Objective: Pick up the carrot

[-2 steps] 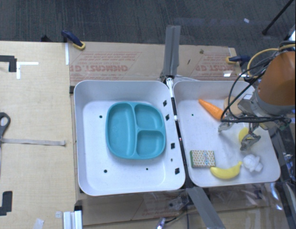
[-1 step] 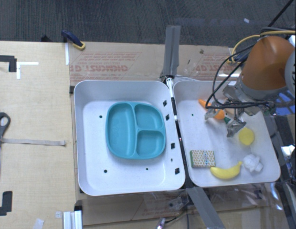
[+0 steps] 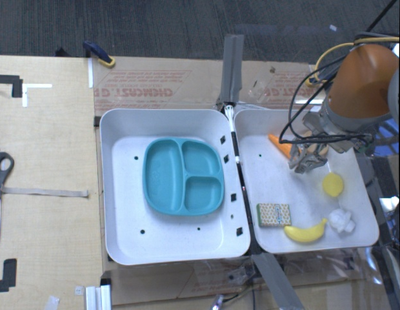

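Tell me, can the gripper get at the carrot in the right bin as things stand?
Probably yes. The gripper hangs right beside the carrot in the right bin, and nothing lies on the carrot; the lemon and banana sit apart.

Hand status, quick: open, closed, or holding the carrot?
Hand: over the right bin, right beside the carrot; open or closed cannot be told, and no carrot is seen in its grip.

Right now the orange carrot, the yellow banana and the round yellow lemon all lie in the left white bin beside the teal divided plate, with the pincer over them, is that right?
Not quite. The camera view shows the orange carrot, yellow banana and round yellow lemon lying in the right white bin, not the left. The teal divided plate sits in the left white bin. The pincer does hang over the right bin, close to the carrot.
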